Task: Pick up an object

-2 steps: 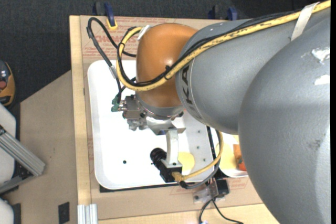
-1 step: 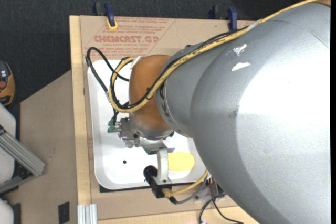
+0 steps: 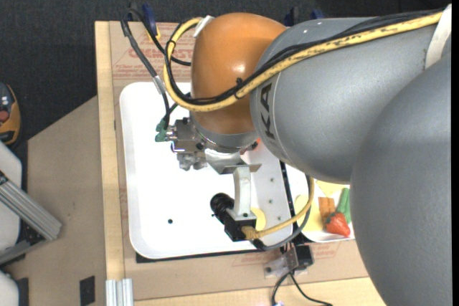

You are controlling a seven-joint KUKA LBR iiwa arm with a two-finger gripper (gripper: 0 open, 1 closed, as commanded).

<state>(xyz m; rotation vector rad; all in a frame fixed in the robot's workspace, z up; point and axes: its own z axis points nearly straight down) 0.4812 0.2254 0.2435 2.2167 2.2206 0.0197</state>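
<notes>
White bins (image 3: 147, 175), two; one orange carrot (image 3: 337, 223) in the right.

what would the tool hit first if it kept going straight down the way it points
Most likely the bare white floor of the left bin. The tool points down over it, and nothing shows directly beneath, though the arm hides part of the bin and depth is hard to judge.

One fixed camera sits high above the desk (image 3: 107, 154), looking down at a slant. The arm (image 3: 358, 104) comes in from the right, close under the lens, looming over the white bin (image 3: 143, 175) below.
</notes>
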